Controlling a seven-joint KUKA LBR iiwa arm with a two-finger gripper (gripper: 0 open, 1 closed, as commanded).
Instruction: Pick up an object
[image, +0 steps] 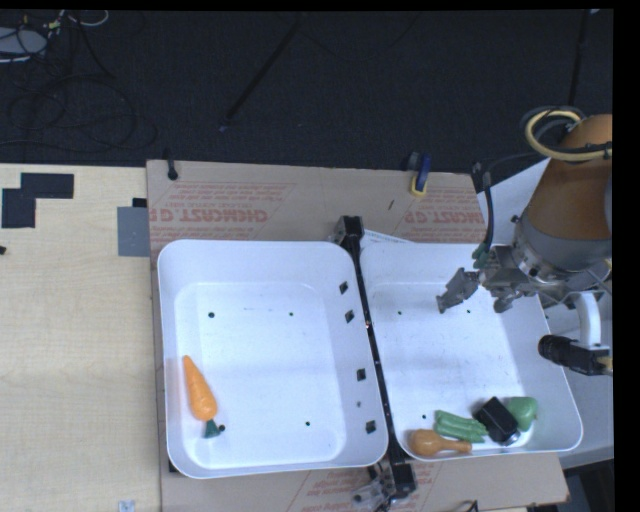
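An orange toy carrot (199, 390) with a small green top lies at the front left of the left bin (260, 265). In the right bin (420, 260), along its front edge, lie a tan pear-shaped piece (436, 443), a green pod (460, 427), a black block (496, 419) and a green rounded piece (522, 408). My gripper (462, 292) hangs over the back right of the right bin, well behind those objects. Its fingers stand apart and nothing is between them.
The two bins meet at a black divider bar (365, 340) with clips. Brown cardboard (300, 200) lies under the bins. The grey arm with its orange band (570, 190) fills the right side above the right bin's edge.
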